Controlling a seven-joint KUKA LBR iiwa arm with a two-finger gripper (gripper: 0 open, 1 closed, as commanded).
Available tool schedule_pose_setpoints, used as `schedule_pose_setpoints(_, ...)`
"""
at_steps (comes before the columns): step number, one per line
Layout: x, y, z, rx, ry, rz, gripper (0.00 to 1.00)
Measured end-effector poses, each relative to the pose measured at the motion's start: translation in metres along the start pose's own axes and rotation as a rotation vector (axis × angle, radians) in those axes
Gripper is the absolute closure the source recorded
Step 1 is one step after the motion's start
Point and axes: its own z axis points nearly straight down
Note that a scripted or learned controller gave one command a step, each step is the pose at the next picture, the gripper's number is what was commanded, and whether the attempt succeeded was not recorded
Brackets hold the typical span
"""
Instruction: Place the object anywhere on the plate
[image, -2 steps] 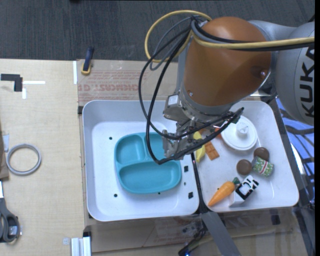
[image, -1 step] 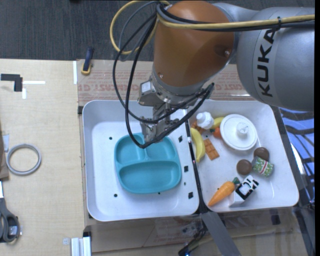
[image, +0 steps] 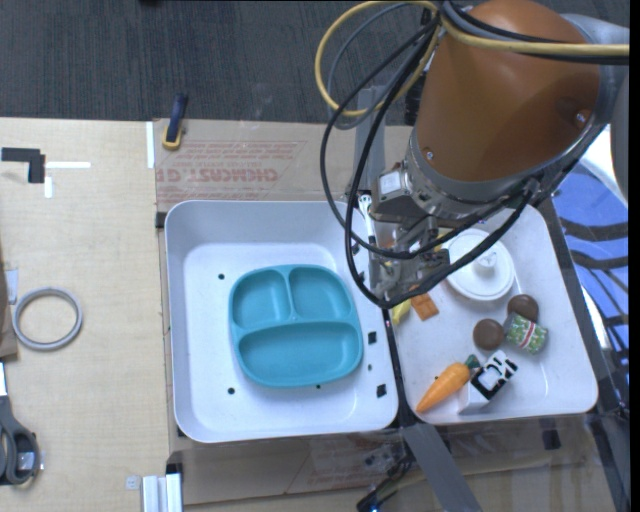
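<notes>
Camera view, plate: one teal plate (image: 295, 325) with three compartments lies flat in the left bin (image: 190, 330); nothing is on it.
Objects, right bin: the right bin (image: 570, 390) holds one orange carrot (image: 442, 387), one black-and-white block (image: 493, 378) just beside the carrot's green end, one round brown piece (image: 488, 333), a second brown piece (image: 522, 307) at the top of a green patterned can (image: 527, 333), one white round dish (image: 482, 272), one small orange piece (image: 426, 308) and one yellow piece (image: 401, 313) next to the wall between the bins.
Task's thing: which of these is the object to place, I cannot tell; all of them are in the right bin, apart from the plate.
Gripper: the gripper (image: 398, 285) hangs low over the left side of the right bin, just above the yellow and orange pieces; cables and the wrist cover it, so I cannot tell how its jaws stand.
Arm: the orange band (image: 505, 85) is very large at the top right and cut off by the edge.
Bench, left side: one grey ring (image: 45, 318); one pair of scissors (image: 18, 450), partly cut off at the edge.
</notes>
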Motion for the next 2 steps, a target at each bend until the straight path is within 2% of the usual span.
schedule_pose_setpoints(1,-0.059,0.026,-0.021,0.0,-0.002,-0.119,1.0)
schedule_pose_setpoints(2,-0.073,0.042,-0.006,-0.001,0.0,-0.267,1.0)
